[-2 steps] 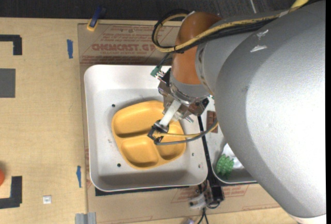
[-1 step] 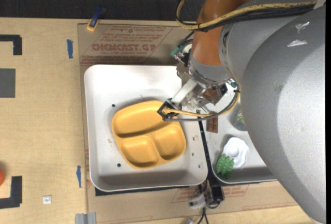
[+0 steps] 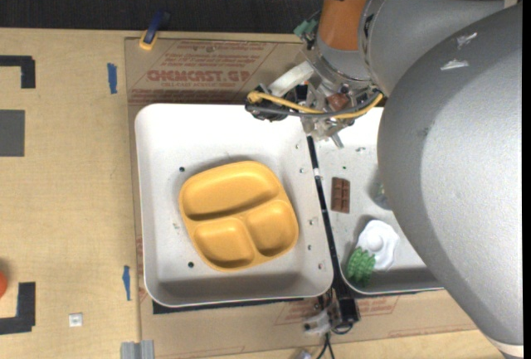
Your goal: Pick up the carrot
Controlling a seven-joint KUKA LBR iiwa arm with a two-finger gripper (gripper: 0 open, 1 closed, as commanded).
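At the back of the bench, right over the shared wall between the two bins, we have the gripper (image 3: 328, 127). It sits among a yellow cable loop (image 3: 282, 100) and wrist hardware, so we can't tell whether it's open or closed, and we see nothing held in it.

Carrot: we can't place it. The arm (image 3: 456, 183) comes in from the right and its grey body covers most of the right bin (image 3: 358, 157) — our guess is the carrot lies under that cover, but it's only a guess. An orange-red blob (image 3: 2, 284) at the far left edge of the bench, well outside both bins, is cut off too much to name.

What we can read in the right bin:
- brown ridged block (image 3: 340, 194), just beside the divider
- white lumpy item (image 3: 378, 241) near the front, touching or just beside a green knobbly item (image 3: 361, 264)

The left bin (image 3: 158, 183) holds a yellow three-compartment tray (image 3: 239, 215), lying flat and slightly rotated, compartments bare.

The gripper's position looks like a transit or hover pose rather than a grasp. It's by the back rim, well apart from every item we can see.

In the way, by our judgement: the divider wall directly under the gripper, and the cable loop close to the wrist. The brown block is the nearest loose item if the arm drops into the right bin.
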